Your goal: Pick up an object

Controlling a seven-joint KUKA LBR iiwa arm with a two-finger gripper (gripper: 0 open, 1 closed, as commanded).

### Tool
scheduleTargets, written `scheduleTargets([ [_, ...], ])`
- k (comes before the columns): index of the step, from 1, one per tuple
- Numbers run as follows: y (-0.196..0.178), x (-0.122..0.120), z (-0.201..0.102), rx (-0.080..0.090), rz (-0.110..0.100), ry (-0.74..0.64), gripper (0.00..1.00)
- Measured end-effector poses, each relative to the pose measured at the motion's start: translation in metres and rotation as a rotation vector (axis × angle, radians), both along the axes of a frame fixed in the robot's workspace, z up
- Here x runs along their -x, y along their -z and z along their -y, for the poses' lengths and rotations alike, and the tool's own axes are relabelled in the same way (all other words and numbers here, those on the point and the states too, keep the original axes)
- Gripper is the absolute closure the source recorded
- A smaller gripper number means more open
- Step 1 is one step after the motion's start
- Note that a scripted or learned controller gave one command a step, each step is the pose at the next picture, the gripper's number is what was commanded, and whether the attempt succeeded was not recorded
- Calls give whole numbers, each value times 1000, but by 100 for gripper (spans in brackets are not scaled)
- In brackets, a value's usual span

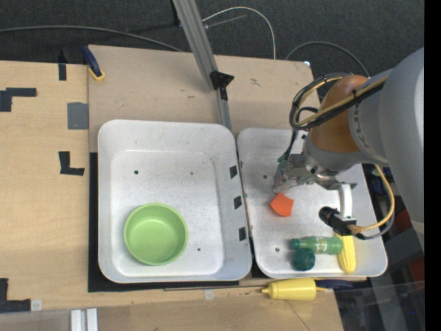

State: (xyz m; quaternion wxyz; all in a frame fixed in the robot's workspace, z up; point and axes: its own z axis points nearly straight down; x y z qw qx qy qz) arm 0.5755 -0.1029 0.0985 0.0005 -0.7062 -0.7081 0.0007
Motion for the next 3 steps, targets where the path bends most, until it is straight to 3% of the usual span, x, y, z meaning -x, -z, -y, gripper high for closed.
scheduleTargets([
  [2,-104,13,3,0,5,2,100],
  [3,-110,13,2,-1,1,2,100],
])
